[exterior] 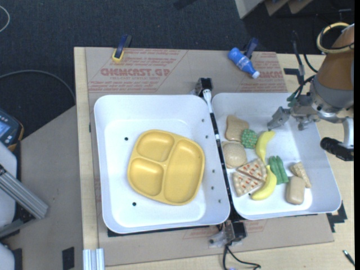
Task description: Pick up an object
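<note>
The gripper (292, 118) hangs over the far right part of the right bin (315, 151), its two fingers spread apart with nothing between them. Taking the upper banana (264, 144) as landmark: the gripper sits just up and right of it, apart. A green broccoli piece (248, 138) touches the banana's left side, with a bread piece (236, 127) beyond. Below lie a sandwich wedge (251, 176), a green vegetable (278, 169) and a second banana (265, 188). Far left, the left bin (112, 167) holds a yellow divided plate (166, 166).
</note>
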### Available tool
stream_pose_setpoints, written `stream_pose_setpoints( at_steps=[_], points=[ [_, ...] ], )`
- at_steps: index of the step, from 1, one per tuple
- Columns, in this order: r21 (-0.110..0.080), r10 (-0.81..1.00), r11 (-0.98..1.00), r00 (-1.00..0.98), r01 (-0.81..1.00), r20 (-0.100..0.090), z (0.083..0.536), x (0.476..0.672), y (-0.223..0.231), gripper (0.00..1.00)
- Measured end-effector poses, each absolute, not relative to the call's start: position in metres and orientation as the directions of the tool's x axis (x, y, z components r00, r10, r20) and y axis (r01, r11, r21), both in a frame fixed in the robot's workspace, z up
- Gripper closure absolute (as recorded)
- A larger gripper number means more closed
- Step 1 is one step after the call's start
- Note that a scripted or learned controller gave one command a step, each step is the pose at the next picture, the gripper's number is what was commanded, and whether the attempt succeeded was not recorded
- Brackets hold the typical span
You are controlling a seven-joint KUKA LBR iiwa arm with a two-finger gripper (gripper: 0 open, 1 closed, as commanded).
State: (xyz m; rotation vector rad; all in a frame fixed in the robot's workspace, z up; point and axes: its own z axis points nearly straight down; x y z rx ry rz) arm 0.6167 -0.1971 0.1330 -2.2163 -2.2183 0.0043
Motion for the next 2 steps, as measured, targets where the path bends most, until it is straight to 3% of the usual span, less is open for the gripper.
stream_pose_setpoints(
  at_steps=[1,2],
  points=[
    [-0.006,1.000,0.001,-0.001,1.000,0.002,0.081,0.616,-0.196,0.00],
    [0.002,1.000,0.001,-0.001,1.000,-0.001,0.096,0.618,-0.196,1.00]
  ],
)
